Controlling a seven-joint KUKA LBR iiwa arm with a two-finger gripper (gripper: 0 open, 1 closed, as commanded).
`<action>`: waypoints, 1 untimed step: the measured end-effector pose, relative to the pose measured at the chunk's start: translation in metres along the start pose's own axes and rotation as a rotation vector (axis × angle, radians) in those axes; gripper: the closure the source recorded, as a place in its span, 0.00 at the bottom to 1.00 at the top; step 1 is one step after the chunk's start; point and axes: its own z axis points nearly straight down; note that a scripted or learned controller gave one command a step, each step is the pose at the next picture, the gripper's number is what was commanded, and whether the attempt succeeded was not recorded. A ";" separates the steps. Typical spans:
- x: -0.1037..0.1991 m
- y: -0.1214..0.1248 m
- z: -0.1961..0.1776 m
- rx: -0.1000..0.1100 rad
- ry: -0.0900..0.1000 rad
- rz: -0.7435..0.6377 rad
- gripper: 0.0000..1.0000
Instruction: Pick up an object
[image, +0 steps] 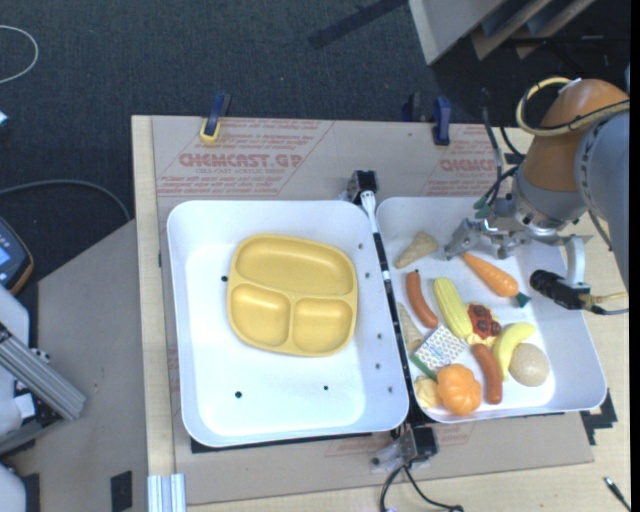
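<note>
From the overhead camera, the end effector (487, 236) hangs low in the right bin (580, 345), upper right of frame, right beside the carrot (490, 273); its grip state I can't tell. Left bin (195, 300) carries a yellow divided tray (292, 294).

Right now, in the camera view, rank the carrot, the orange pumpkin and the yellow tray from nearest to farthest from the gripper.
1. Carrot, just below the gripper, right bin.
2. Orange pumpkin, right bin's near edge.
3. Yellow tray, left bin.
</note>
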 end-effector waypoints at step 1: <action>0.000 0.002 -0.015 -0.008 -0.002 -0.001 1.00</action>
